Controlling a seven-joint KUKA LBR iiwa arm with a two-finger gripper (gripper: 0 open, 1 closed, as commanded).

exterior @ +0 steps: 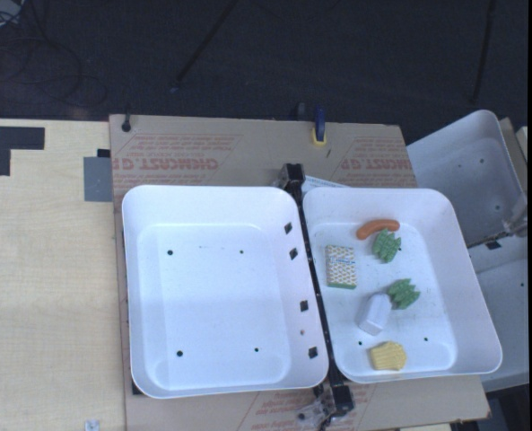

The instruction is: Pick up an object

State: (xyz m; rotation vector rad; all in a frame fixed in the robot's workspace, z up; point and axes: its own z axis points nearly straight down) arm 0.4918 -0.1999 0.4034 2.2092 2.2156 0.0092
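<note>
The right bin [467, 268] holds several small objects. An orange sausage [377, 228] lies near its far side, with a green leafy piece [387, 246] just below it. A checked rectangular block [341, 266] rests toward the bin's left wall. A second green piece [403, 293] lies beside a white cylinder [372, 314]. A yellow corn-like piece [388, 356] lies near the front wall.
The left bin [135, 268] sits beside the right one, joined by black clips along the middle. Both stand on a brown cardboard sheet [212, 155] on a wooden bench. A grey-white panel [467, 164] rises at the right.
</note>
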